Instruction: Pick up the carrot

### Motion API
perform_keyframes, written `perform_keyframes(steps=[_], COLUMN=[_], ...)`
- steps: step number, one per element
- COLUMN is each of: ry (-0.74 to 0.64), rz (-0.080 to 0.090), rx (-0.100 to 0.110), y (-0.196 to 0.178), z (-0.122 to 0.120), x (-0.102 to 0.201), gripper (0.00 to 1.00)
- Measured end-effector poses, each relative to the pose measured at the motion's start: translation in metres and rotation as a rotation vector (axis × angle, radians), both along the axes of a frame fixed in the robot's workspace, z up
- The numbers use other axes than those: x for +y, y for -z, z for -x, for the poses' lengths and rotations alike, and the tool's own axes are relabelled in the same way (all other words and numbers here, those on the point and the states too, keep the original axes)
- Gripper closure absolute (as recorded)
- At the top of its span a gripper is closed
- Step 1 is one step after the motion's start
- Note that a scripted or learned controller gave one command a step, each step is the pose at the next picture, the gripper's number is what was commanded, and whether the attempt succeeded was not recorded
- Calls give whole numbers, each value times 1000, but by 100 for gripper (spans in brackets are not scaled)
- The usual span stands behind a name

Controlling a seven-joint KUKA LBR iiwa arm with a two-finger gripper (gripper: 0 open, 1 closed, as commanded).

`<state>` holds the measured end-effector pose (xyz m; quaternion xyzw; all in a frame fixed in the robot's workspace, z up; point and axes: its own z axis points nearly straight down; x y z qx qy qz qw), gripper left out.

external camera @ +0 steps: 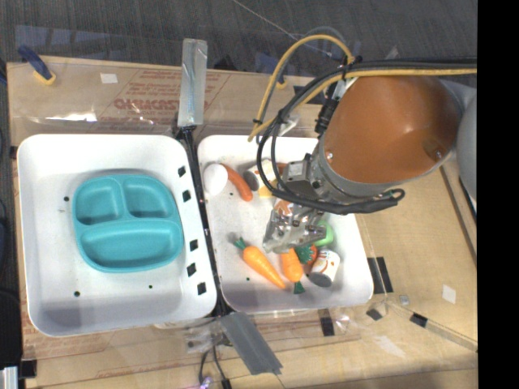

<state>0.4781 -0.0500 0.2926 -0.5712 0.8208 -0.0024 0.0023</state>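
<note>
Orange is what I go by here: the carrot (pixel 264 266) lies on the floor of the right-hand bin (pixel 350 298), in the lower middle of the frame, slanting from a green stub at upper left to its tip at lower right. A second, stubbier carrot (pixel 291 266) sits just beside it to the right, touching or nearly so, and a third orange piece (pixel 238 183) lies near the bin's upper left by a white egg-like object (pixel 215 177). My gripper (pixel 293 229) hangs over the middle of that bin, just above and to the right of the long carrot. I judge this to be the approach step, with the grasp not yet made, since nothing shows between the metal fingers. How wide the jaws stand I cannot tell; the wrist and cables crowd them. The next move, as I read it, calls for a shift toward the lower left and a descent square across the carrot's body. A small can-like thing (pixel 324 267) and something green (pixel 324 237) sit partly under the gripper, hard to identify. The teal divided plate (pixel 126 221) rests in the left bin (pixel 40 298).
</note>
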Motion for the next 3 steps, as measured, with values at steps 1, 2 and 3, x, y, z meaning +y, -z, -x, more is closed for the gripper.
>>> perform_keyframes(steps=[1,2,3], ry=[-91,-360,-549], rz=[-3,-2,-3], rx=[9,10,10], y=[41,61,102], z=[-69,2,2], x=[-8,-37,29], gripper=[100,100,100])
